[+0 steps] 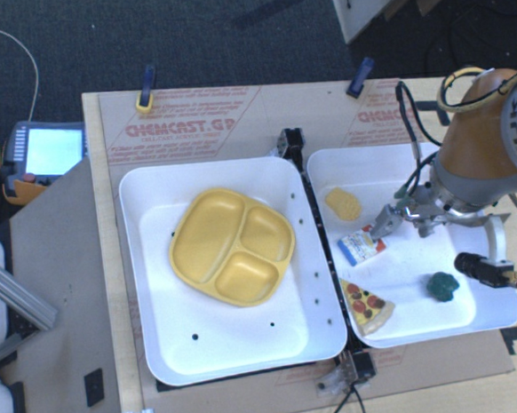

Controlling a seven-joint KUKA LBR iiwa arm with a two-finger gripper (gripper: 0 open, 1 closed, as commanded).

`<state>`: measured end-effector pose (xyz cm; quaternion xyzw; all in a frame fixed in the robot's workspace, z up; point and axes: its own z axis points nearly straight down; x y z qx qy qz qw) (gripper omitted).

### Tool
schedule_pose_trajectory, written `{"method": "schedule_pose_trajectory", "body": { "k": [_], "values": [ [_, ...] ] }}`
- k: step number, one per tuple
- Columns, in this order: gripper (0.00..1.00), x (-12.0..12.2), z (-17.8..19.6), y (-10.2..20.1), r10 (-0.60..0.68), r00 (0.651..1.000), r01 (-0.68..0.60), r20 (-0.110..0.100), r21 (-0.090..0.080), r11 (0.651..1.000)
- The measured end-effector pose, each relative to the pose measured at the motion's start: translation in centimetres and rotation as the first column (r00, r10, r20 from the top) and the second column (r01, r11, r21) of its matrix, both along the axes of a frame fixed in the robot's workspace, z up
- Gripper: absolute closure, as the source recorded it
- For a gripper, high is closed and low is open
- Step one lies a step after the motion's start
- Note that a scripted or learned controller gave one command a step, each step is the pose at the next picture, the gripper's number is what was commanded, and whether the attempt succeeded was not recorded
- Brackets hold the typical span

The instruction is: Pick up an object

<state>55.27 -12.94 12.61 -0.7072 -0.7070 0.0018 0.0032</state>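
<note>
I am reaching in from the right over the right bin [411,327], and my gripper [386,225] is hanging low above its floor, just at the upper right of the small blue, white and red packet [361,246]. Whether my gripper is wide or narrow I cannot tell from here, and nothing is sitting between its tips. The packet is lying near the left wall of this bin, about halfway down. Above it, toward the far left corner, a yellow lump [343,204] is resting; down in the near left corner a pizza slice toy [367,306] is leaning against the wall; a dark green object [442,286] is lying toward the near right side.

The left bin [162,342] is carrying a yellow divided plate [232,246], sitting tilted around its middle. Both bins are resting side by side on a brown board [189,117] printed with red lettering, which is covering the desk [67,261]. A blue and yellow clamp [146,87] and a blue clamp [360,77] are gripping the board's far edge. Beyond the desk, dark carpet [182,29] is stretching away, and a lit handheld screen [47,151] is glowing off the desk's left edge, with a white cable [23,41] looping above it.
</note>
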Motion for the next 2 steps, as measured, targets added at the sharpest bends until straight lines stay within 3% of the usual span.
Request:
{"method": "schedule_pose_trajectory", "body": {
  "k": [1, 2],
  "values": [
    [0.0, 0.2, -3.9, 0.1, 0.001, 1.0, -0.001, 0.007, 0.004, 1.0],
    [1.0, 0.5, -2.4, 0.1, 0.001, 1.0, -0.001, 0.021, -0.002, 1.0]
  ]
}}
